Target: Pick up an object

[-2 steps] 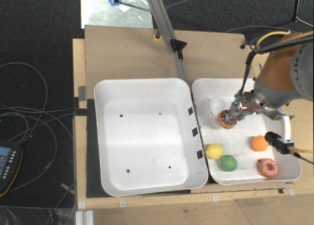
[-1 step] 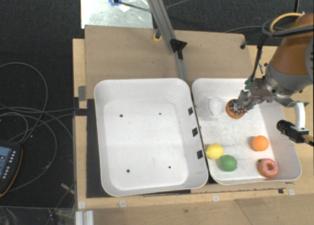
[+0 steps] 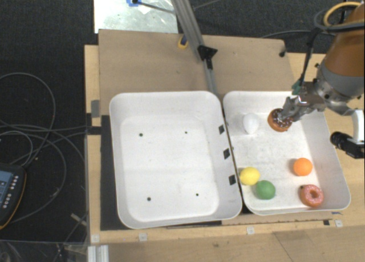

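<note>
The brown doughnut (image 3: 279,121) lies in the right bin (image 3: 342,198), near its far edge and toward the right side, directly under the gripper (image 3: 289,112). The gripper sits against the doughnut's upper right rim; whether it is open or closed on the doughnut cannot be told at this angle, as the tips blur into the doughnut.

The surface (image 3: 239,61) is tan board and carries both bins side by side. The left bin (image 3: 122,158) is the larger white area in view. The arm (image 3: 342,64) enters from the right, its orange band above the grey wrist.

Remaining contents of the right bin: a pink doughnut (image 3: 311,195) in the near right corner; an orange ball (image 3: 302,166) just beyond it; a green ball (image 3: 265,189) touching a yellow ball (image 3: 249,176) near the bin's left wall; a white lump (image 3: 250,123) left of the brown doughnut, apart from it.
</note>
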Controlling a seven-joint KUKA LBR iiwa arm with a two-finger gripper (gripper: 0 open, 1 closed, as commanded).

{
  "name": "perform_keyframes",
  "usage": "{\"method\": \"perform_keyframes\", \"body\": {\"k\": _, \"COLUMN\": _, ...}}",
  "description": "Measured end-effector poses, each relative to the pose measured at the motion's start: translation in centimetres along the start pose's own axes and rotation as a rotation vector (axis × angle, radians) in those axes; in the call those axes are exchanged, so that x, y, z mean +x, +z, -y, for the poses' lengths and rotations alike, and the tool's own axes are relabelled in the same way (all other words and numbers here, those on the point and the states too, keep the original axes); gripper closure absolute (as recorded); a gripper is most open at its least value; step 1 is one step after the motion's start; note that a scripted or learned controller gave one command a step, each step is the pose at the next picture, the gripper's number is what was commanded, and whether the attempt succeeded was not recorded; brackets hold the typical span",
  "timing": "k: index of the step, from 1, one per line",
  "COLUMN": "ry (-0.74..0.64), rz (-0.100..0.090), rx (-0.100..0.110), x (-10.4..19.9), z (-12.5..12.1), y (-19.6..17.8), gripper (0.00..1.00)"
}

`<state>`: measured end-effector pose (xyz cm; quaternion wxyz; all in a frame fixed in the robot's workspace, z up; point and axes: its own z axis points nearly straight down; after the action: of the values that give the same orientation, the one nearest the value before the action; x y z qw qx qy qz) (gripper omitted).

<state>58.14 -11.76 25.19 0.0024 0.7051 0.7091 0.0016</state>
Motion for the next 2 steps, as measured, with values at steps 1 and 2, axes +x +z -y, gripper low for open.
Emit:
{"method": "perform_keyframes", "body": {"k": 1, "ry": -0.004, "rz": -0.003, "rx": 0.005, "x": 5.2, "z": -0.9, "y": 1.2, "gripper": 1.00}}
{"method": "perform_keyframes", "body": {"k": 2, "ry": -0.005, "rz": -0.003, "rx": 0.005, "x": 10.4, "z": -0.7, "y": 2.3, "gripper": 1.00}}
